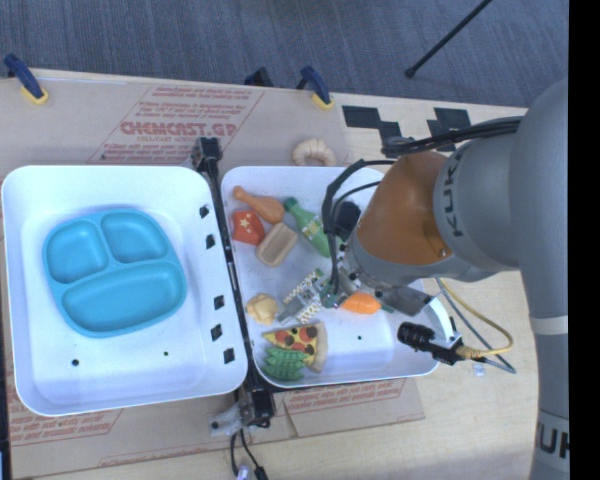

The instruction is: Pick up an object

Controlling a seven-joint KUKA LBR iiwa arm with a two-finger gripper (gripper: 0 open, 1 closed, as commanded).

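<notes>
My gripper (pixel 331 288) hangs low in the right bin (pixel 412 364), below the orange wrist band, its tip among the toys. Just to its right lies a small orange piece (pixel 361 304), and a grey ridged piece (pixel 301 294) lies just to its left. It is too cluttered to tell if either touches the gripper. Further left and back are a tan block (pixel 276 244), a red piece (pixel 247 227), a drumstick (pixel 259 205) and a green bottle (pixel 307 222). A pizza slice (pixel 299 339), a green piece (pixel 285 364) and a pale yellow piece (pixel 263 309) lie near the front.
The left bin (pixel 30 368) holds a blue divided plate (pixel 114 268). A beige ring (pixel 313 152) sits on the cardboard behind the right bin. Black clips run along the wall between the bins (pixel 223 268). The arm covers the right bin's right part.
</notes>
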